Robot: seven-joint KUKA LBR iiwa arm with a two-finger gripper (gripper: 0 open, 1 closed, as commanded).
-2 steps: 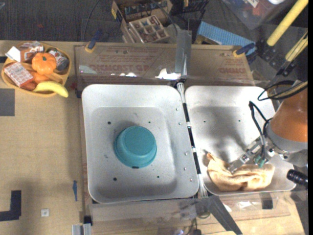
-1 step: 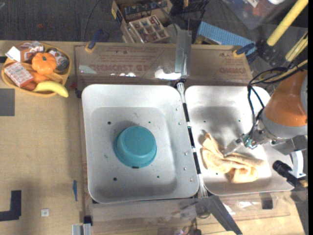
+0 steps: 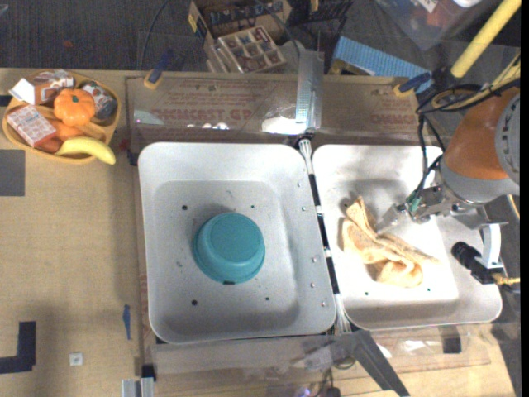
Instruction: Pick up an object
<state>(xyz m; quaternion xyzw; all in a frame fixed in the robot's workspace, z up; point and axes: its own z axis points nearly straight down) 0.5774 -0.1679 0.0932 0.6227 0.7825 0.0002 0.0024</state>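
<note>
A crumpled tan cloth (image 3: 382, 248) lies in the right white bin (image 3: 463, 296), near its middle. An upturned teal bowl (image 3: 230, 246) sits in the middle of the left white bin (image 3: 165, 180). My gripper (image 3: 395, 217) reaches in from the right, low over the right bin. Its tip is at the cloth's upper right edge and seems to touch the fabric there. The grey arm with its orange band (image 3: 486, 143) rises behind it and hides part of the bin's right side.
A yellow bowl (image 3: 58, 122) with a banana, an orange pumpkin and small boxes stands on the bench at far left. Cardboard walls run behind both bins. Cables and a black fitting (image 3: 468, 258) hang off the wrist over the right bin's right edge.
</note>
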